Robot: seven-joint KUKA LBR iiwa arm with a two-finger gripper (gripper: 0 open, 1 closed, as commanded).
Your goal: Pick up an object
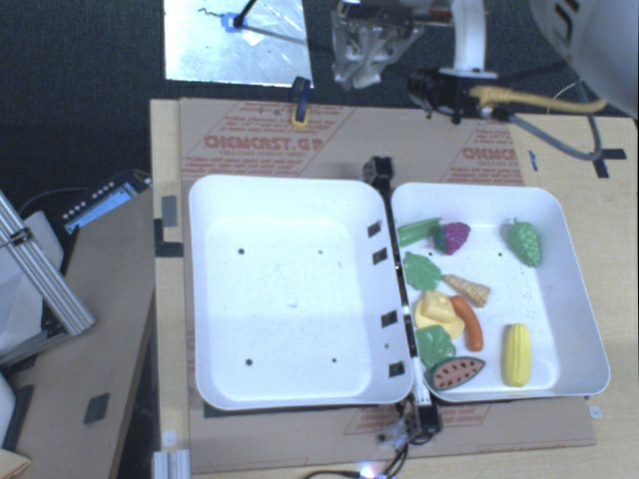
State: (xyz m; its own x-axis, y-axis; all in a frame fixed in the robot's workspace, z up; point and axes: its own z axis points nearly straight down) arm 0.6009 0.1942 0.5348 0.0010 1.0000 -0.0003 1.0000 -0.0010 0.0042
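My gripper (361,63) hangs high at the top of the camera view, above the back edge of the bench and well clear of both bins. Nothing shows between its translucent fingers. The right bin (574,297) holds several toy foods: a green bean (419,232), purple grapes (454,236), a green strawberry-like piece (524,242), a leafy green (421,270), a cone (467,288), a yellow cheese block (435,309), an orange carrot (469,323), a yellow corn cob (516,353), another green leaf (434,344) and a watermelon slice (456,372).
The left bin (290,287) sits beside the right one, joined by a black hinge strip (391,277). Both rest on a cardboard sheet (260,138). A shiny metal plate (235,28) lies at the back left, with a yellow clip (300,116) near it.
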